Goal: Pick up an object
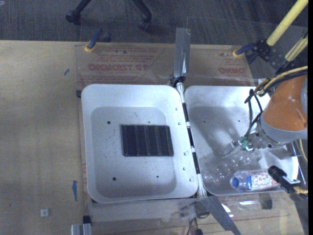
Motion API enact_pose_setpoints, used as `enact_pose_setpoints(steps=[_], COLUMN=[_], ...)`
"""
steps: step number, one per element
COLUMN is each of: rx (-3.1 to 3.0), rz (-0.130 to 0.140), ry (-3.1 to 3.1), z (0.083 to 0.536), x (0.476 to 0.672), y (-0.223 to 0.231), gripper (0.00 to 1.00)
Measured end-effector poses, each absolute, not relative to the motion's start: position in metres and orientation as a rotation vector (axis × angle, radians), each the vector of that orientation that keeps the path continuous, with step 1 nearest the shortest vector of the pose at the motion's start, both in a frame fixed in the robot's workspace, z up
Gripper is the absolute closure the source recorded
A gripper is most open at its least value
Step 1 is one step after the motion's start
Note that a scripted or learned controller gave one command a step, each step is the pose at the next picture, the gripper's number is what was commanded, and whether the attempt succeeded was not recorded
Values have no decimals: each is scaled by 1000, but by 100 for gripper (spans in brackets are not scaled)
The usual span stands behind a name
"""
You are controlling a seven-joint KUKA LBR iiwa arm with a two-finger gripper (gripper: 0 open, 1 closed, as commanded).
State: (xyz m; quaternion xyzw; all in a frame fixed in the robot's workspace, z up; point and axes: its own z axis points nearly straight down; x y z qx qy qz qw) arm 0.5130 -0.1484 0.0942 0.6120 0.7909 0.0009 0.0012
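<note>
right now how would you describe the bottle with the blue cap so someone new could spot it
Start at the right bin, the one the arm reaches into. Look along its near edge at the bottom: the bottle lies there on its side, blue cap pointing left. Its blue cap and reddish printed label set it apart from the clear crumpled plastic bottle just above it.

Two bins, left (98, 106) and right (205, 102), moulded white plastic with a smooth, semi-gloss finish, the left carrying a dark ribbed panel (146, 140) of matt look on its floor. Bench (34, 131) of tan, matt board resembling wood, overlaid behind the bins by a clear glossy sheet (122, 65) with red lettering. Bottle (252, 181) of clear, shiny plastic with blue cap and printed label; arm (288, 111) with a glossy orange band and smooth grey casing.
</note>
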Motion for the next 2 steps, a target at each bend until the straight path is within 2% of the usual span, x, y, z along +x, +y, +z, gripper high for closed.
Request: enact_pose_setpoints(steps=[1, 2], rx=[1836, 1530], rz=[9, 10], ry=[2534, 2730], z=[89, 89], x=[490, 484], y=[-124, -127], gripper=[0, 0])
